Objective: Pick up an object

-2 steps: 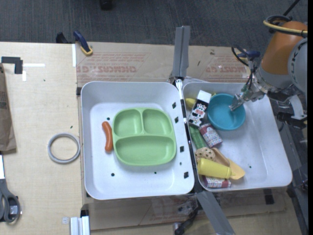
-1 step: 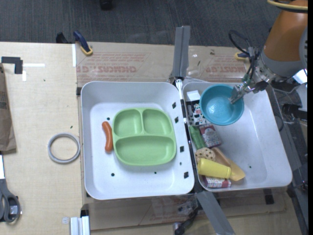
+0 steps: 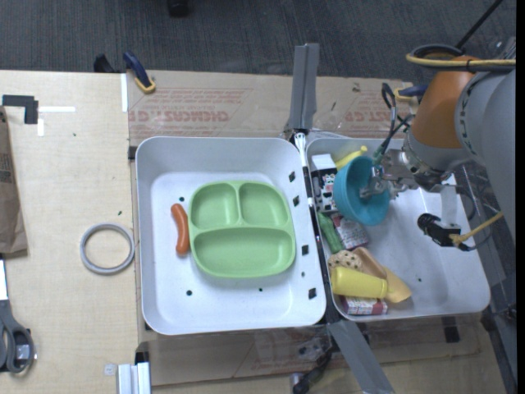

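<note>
Two white bins sit side by side on the bench, and the work is all in the right one. Starting at the far left of the bench, a grey tape ring lies on the bare board, well apart from everything else. The left bin holds a green divided plate in its middle, with an orange toy sausage just beside the plate's left edge, its long axis running near to far.

Across the divider, the right bin is crowded along its left wall: a few small packets, then nearer the camera a yellow bottle lying on its side, long axis left to right, over a tan wedge.

The task's thing looks to be the blue bowl, tipped up on its edge in the far-left part of the right bin, its hollow facing right toward the arm. The gripper reaches in from the right and appears closed over the bowl's rim, with one finger seeming to sit inside the hollow, so I judge it to be grasping the bowl, though the contact itself is small and partly hidden. The bowl lies directly left of the wrist, so the coming move is probably a straight lift; a thin rim grip on a tilted bowl could slip.
</note>
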`<state>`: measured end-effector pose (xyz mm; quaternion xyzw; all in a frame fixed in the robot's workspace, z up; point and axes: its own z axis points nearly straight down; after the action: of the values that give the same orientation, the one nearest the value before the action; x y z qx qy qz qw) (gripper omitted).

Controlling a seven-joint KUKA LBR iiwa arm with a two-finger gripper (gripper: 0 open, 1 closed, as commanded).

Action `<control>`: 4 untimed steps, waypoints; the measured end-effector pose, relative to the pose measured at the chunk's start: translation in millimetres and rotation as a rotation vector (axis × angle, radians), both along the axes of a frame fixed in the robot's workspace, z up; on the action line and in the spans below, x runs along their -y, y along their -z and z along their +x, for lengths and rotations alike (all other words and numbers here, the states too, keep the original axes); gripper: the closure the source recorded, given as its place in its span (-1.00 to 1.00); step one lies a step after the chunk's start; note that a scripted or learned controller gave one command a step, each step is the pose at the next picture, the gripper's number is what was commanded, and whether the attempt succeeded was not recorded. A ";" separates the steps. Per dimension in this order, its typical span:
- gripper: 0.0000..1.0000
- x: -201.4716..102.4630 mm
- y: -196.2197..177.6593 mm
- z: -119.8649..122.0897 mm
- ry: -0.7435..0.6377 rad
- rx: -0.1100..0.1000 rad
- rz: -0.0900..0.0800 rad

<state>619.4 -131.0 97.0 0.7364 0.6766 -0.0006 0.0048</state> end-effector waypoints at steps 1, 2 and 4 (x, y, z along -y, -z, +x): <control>1.00 -45.9 -55.9 13.9 0.115 -0.005 -0.011; 1.00 30.0 -91.3 39.2 0.026 -0.012 0.007; 1.00 22.3 -48.1 -30.0 0.306 -0.015 0.008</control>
<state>589.4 -153.2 145.1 0.8310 0.5563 -0.0040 -0.0032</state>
